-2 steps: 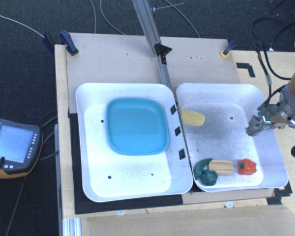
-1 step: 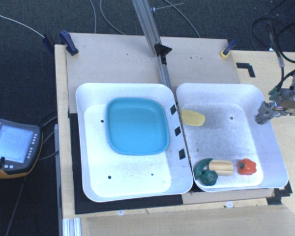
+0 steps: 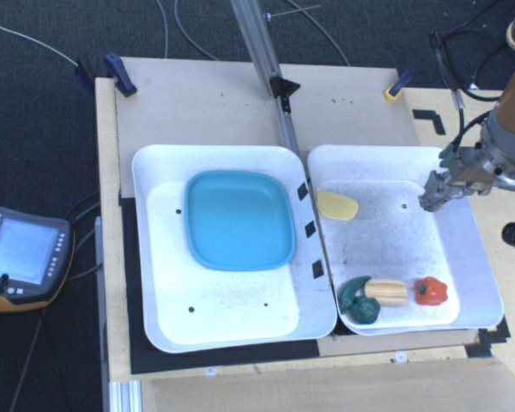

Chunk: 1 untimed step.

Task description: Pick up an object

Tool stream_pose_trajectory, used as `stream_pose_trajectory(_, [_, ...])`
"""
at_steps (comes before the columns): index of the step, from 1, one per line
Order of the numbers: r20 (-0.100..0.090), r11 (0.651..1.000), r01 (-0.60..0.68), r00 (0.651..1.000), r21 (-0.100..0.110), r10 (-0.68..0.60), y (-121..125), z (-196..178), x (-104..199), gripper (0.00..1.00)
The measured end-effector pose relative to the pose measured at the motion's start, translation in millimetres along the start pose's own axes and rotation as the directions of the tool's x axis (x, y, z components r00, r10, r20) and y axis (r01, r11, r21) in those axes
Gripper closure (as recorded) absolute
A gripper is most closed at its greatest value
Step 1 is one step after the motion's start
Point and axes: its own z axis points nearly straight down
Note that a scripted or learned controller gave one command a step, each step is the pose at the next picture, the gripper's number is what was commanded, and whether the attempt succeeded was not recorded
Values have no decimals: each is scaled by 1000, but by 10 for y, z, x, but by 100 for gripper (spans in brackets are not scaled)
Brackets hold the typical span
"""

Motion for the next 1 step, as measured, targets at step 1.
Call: stream_pose_trajectory(1, [0, 1000, 1, 1000, 1, -1, 191, 107, 579, 100])
